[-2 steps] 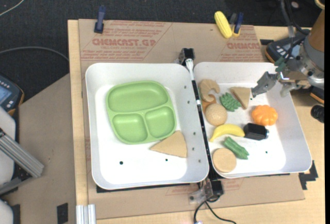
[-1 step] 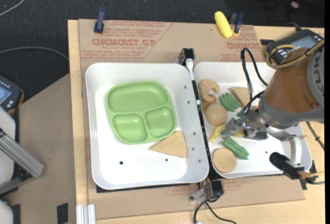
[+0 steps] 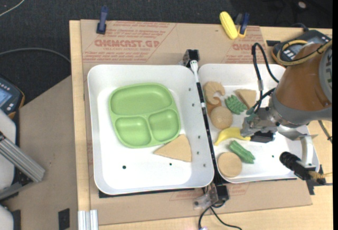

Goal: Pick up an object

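The gripper was found low over the right bin, just right of the yellow banana and above the green pickle. Whether anything was held, or how the gripper stood, could not be told: the tip was dark, small and partly masked by the wrist.

The arm was seen reaching in from the right, its orange band uppermost and the grey wrist turned down and leftward toward the bin's middle. Its upper part was cut off at the frame's edge. A black cable was looped from the wrist up over the bin's far rim.

In the right bin were noted a tan bread piece, a round bun, a green leafy item, a tan wedge partly hidden behind the cable, and a round tan cookie near the front rim. The bin's right portion was covered by the arm.

In the left bin a green divided tray was recorded, with a tan triangular slice touching its front right corner.

A yellow clamp and a blue clamp were observed at the bench's far edge.
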You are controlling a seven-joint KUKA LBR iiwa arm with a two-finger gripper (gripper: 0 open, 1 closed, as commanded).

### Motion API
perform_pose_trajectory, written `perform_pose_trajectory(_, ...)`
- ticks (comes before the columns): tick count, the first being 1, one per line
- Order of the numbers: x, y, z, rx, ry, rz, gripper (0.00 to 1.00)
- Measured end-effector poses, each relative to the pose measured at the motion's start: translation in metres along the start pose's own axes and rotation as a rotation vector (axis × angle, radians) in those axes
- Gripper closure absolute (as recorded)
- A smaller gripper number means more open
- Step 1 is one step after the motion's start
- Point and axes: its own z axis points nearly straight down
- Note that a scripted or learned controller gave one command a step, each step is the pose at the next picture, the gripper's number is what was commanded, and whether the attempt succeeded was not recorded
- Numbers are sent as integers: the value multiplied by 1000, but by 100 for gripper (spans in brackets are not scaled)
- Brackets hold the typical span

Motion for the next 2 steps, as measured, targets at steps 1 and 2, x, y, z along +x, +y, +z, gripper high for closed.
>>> perform_pose_trajectory(1, 0, 1, -10, -3, -1, 1, 100)
perform_pose_trajectory(2, 0, 1, -20, -5, -2, 1, 100)
